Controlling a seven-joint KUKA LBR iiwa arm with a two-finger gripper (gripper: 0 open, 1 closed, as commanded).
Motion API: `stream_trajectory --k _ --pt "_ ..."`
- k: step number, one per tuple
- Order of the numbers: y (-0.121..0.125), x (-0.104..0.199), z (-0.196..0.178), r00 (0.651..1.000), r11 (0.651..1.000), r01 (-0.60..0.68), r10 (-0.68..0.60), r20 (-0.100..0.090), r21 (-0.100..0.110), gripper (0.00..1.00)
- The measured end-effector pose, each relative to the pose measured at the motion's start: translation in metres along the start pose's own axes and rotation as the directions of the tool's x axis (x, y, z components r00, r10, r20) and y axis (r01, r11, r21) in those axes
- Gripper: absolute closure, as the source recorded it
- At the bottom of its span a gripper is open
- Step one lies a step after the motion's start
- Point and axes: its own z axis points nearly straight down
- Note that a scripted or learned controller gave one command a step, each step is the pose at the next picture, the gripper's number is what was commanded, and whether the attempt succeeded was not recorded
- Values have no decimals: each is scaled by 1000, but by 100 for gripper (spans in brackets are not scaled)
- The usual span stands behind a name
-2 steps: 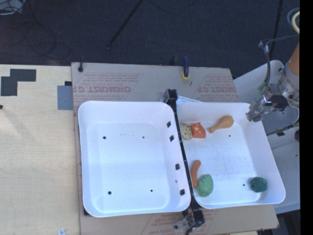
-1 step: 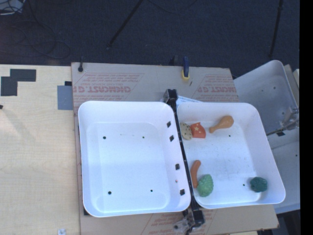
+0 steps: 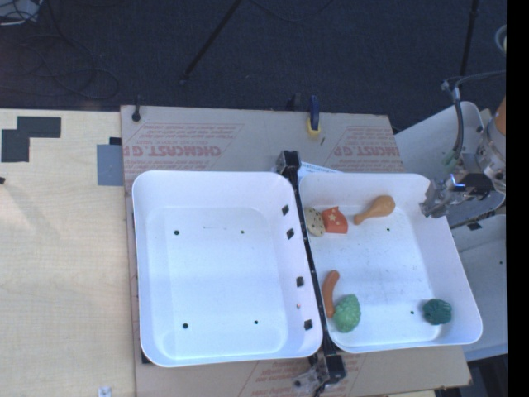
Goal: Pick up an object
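Note:
The right bin (image 3: 463, 292) holds several toy foods. A tan chicken drumstick (image 3: 376, 208) lies near its far side, with a red piece (image 3: 335, 220) and a pale speckled piece (image 3: 314, 220) to its left by the divider. Nearer the front lie an orange sausage (image 3: 330, 292), a light green lump (image 3: 347, 313) touching it, and a dark green lump (image 3: 437, 310) at the right corner. My gripper (image 3: 438, 198) hangs at the bin's far right rim, right of the drumstick and apart from every object. Nothing shows between its fingers.
The left bin (image 3: 149, 263) stands beside the right one, joined by black clips (image 3: 291, 233) along the shared wall. Both rest on a cardboard sheet (image 3: 215, 143) on the bench. A blue and yellow clamp (image 3: 314, 118) grips the cardboard's far edge.

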Motion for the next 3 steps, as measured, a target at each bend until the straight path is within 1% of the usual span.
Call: stream_trajectory --k 1,2,3 --pt "-67 -59 -27 1000 1000 -13 13 5 -4 100" --pt "-74 -46 -31 1000 1000 -5 5 2 -3 100" --pt "-51 20 13 1000 1000 0 0 0 0 100"
